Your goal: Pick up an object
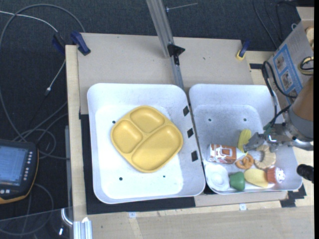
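My gripper [260, 141] reaches in from the right and hovers low over the right bin [224, 108]. It sits just right of a yellow corn-like piece [243, 139] and just above a beige piece [267, 159]. Near the bin's front lie an orange-and-white carton [222, 154], an orange ring [244, 162], a white cup [216, 176], a green piece [238, 181], a yellow piece [256, 178] and a red-and-white piece [275, 175]. Nothing is seen held in the gripper.
The left bin [99, 133] holds a yellow divided plate [146, 138]. A grey metal post [159, 14] rises behind the bins. The far half of the right bin is bare white floor. A tablet [15, 168] lies off the bench at left.
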Tool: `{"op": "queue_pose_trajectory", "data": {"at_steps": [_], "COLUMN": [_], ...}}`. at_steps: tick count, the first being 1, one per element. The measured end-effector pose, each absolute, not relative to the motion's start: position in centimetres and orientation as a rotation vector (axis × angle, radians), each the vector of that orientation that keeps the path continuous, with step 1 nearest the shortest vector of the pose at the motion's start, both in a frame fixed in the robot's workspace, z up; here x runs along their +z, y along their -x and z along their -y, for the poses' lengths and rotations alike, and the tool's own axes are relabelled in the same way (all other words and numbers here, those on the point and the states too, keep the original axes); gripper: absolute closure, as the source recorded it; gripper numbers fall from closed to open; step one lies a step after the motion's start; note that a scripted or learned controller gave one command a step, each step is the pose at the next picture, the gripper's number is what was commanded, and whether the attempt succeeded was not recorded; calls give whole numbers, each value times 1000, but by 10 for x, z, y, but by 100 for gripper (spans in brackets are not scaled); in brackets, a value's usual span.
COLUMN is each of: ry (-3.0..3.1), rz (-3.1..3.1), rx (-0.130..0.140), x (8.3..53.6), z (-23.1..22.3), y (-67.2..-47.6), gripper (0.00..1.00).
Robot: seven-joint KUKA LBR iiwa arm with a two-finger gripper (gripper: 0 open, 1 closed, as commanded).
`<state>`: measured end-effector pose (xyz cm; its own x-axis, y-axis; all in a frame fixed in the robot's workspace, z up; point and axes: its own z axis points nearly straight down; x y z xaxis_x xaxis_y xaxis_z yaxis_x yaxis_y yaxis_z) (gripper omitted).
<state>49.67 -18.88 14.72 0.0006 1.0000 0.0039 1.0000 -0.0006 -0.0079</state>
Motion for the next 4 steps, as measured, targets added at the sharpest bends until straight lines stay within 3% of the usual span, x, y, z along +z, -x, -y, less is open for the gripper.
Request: {"op": "queue_pose_trajectory", "data": {"at_steps": [1, 2, 3, 4], "ry": [2221, 2225, 2218, 2215], "rz": [2224, 2228, 2220, 2230], "rx": [-3, -5, 2, -5], "x": [162, 223, 205, 217], "z": [189, 190, 190, 144], "y": [-499, -494, -494, -506], "gripper": [100, 100, 100, 100]}}
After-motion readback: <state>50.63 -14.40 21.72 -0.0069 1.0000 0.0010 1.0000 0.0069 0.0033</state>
